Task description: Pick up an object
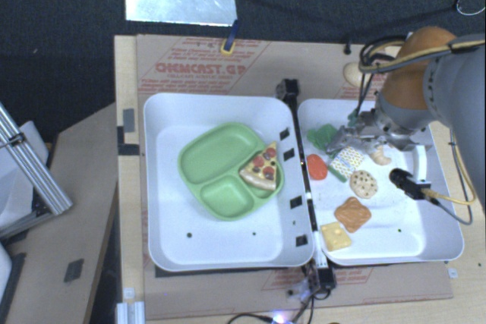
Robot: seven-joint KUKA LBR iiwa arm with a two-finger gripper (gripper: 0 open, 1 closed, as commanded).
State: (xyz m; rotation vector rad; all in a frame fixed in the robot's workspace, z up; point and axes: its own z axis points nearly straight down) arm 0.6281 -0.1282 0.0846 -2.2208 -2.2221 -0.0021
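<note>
My gripper [343, 146] is low in the upper left part of the right bin [429, 235]. It sits between a green toy [322, 136] and a white dotted cracker [348, 161] and seems to touch both. No object shows clearly between its fingers. A red tomato piece [317, 168] lies just to the left of the cracker. A chocolate-chip cookie [364, 184] lies below the cracker. A small cream piece [380, 156] rests under the wrist.
An orange nugget [353, 214] and a yellow cheese square [336, 236] lie near the right bin's front. The left bin [163, 186] holds a green divided plate [213, 155] with a pizza slice [262, 168] on it. A black divider [300, 163] separates the bins.
</note>
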